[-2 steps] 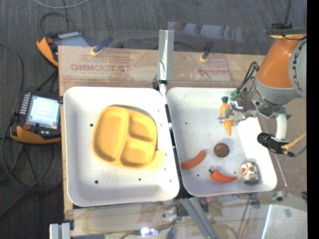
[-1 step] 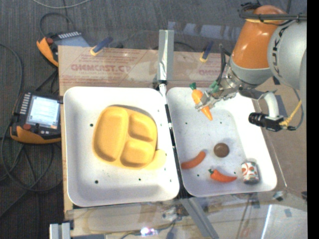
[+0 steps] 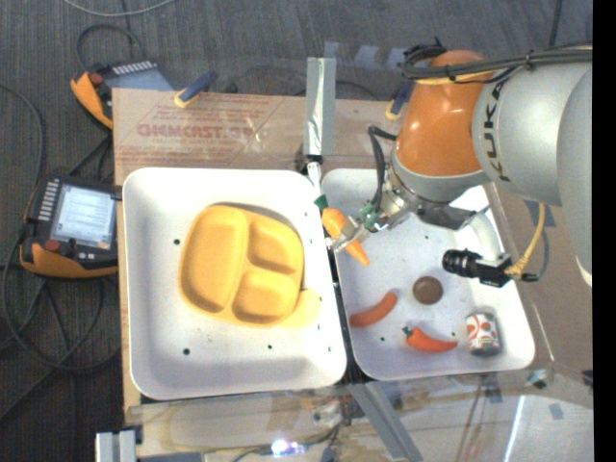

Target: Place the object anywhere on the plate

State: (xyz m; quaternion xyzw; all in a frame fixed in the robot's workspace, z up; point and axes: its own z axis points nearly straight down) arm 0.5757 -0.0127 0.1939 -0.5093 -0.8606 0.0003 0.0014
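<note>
A yellow plate (image 3: 245, 261) with three compartments lies in the left bin (image 3: 154, 354). An orange toy carrot (image 3: 334, 223) with a green top hangs at the right bin's left wall, close to the divide between the bins. My gripper (image 3: 352, 233) reaches down from the orange-banded wrist (image 3: 438, 133) and is shut on the carrot; a grey finger (image 3: 347, 238) crosses the carrot's middle, and its pointed tip (image 3: 358, 253) sticks out below. The carrot sits just right of the plate's right rim, apart from it.
In the right bin (image 3: 510, 354) lie a red sausage (image 3: 373, 308), a brown ball (image 3: 427, 290), a red chili pepper (image 3: 429, 341) and a small can (image 3: 481, 330). A black tool piece (image 3: 474, 264) sticks out of the arm over that bin.
</note>
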